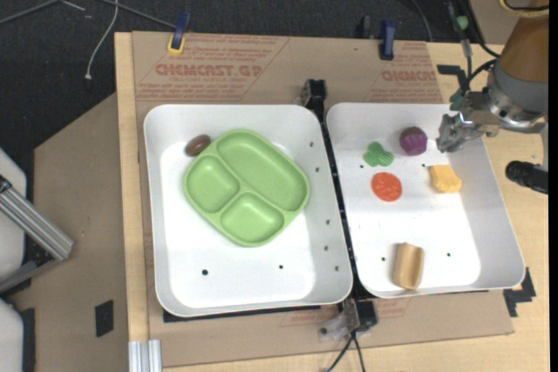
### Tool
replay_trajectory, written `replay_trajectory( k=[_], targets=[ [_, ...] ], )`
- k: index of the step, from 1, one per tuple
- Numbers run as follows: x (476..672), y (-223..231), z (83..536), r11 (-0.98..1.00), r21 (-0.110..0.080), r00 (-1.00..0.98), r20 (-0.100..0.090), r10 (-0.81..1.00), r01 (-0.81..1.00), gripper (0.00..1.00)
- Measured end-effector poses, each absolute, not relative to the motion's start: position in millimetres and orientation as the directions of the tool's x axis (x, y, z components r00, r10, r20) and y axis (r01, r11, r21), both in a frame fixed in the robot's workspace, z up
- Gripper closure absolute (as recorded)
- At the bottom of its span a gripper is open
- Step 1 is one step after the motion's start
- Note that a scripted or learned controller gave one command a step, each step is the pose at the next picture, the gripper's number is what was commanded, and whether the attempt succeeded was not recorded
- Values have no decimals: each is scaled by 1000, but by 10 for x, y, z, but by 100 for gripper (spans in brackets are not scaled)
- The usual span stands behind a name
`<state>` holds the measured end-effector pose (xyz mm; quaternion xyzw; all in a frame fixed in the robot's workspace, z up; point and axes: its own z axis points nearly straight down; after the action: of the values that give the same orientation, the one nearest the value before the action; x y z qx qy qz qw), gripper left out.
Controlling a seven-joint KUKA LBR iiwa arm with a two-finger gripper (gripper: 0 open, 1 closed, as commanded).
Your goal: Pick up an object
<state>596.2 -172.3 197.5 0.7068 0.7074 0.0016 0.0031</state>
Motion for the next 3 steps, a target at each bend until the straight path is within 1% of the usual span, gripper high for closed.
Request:
replay_trajectory(
  k=[1,2,3],
  targets=[
    [5980,-1704,2622,2,7,-2,-2,1000,1000,100],
    [5802,-1252,2519,4,-3,-4,2,1000,1000,100],
    [5665,-828,2454,4,-3,-4,3,1000,1000,100]
  ],
)
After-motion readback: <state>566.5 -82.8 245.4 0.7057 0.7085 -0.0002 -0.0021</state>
